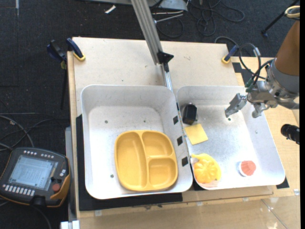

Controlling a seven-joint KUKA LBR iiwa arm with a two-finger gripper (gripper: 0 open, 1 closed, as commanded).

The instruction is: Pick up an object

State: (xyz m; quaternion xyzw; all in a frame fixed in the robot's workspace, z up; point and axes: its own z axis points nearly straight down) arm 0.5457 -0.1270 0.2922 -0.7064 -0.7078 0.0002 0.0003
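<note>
The gripper (247,106) hangs over the far right part of the right bin (267,142), near that bin's right wall. Its two fingers (233,106) are spread apart with open space between them; nothing sits between them. The grey arm reaches in from the right edge of the view, with its orange band (291,49) at the upper right.

Contents of the right bin:
- A small black object (189,113) stands near the far left corner, close to the wall shared with the left bin.
- A flat yellow square (197,134) lies just in front of the black object, near the same wall.
- A yellow toy (206,169) sits at the near left corner, against the near rim.
- A small red and white piece (247,167) lies near the near right corner, well apart from the yellow toy.

All four objects rest on the bin floor, well apart from the gripper.

The left bin (95,109) holds a yellow divided plate (145,160) with three compartments, placed toward the near right part of that bin.
</note>
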